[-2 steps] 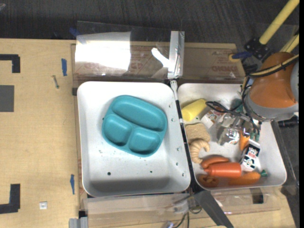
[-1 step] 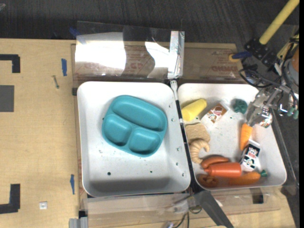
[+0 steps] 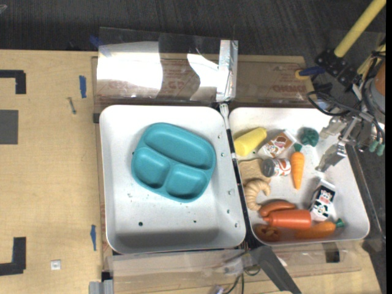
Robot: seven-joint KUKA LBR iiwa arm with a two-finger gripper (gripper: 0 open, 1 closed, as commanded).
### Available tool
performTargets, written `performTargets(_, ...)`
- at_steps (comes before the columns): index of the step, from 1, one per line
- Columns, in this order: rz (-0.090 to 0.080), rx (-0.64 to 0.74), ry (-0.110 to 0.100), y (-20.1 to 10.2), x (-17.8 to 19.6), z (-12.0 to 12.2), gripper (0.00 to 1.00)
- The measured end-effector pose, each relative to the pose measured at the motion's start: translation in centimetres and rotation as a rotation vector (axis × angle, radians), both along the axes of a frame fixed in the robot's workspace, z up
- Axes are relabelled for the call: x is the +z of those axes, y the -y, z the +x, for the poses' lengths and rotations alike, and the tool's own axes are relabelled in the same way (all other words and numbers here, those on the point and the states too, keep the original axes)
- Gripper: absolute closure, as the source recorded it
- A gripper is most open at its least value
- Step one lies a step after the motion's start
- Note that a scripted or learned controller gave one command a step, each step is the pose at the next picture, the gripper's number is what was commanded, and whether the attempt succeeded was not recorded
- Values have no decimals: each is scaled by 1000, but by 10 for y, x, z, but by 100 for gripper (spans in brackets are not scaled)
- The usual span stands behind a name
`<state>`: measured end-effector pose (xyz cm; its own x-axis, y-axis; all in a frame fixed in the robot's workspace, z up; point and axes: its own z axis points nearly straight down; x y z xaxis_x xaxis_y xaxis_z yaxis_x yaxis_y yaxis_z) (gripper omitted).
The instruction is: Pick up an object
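Here we are looking down on two shallow white plastic bins sitting side by side on the bench. The left bin (image 3: 116,225) is carrying a teal plastic divided plate (image 3: 174,160), three compartments, lying flat near the bin's middle. The right bin (image 3: 358,222) is holding the task's clutter. Near its top left a yellow rounded toy block (image 3: 250,141) is lying, w/ a small red-and-white carton (image 3: 278,144) just beside it and a grey round piece (image 3: 268,166) below that. A tan croissant-shaped toy (image 3: 256,187) is sitting against the left wall. A small orange toy carrot (image 3: 297,168) is pointing downward in the middle, and a teal-green lump (image 3: 309,135) is lying above it (shape too blurred for us to name). Along the bottom we are seeing a red sausage-like toy (image 3: 293,218) lying on a long orange carrot (image 3: 306,230), touching, and a little black-and-white carton (image 3: 323,202) standing just above their right end.

The silver two-finger gripper (image 3: 334,158) is hanging over the right bin's upper right part, approx. beside the small carrot but apart from it. Its fingers (image 3: 326,162) are looking spread apart, w/ nothing between them. The grey arm (image 3: 367,124) is reaching in from the right, cables trailing.
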<state>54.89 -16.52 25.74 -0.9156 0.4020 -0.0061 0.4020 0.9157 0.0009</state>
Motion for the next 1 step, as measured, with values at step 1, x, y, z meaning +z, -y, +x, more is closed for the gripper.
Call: performTargets(1,2,-297,1,35,-162,-7,0)
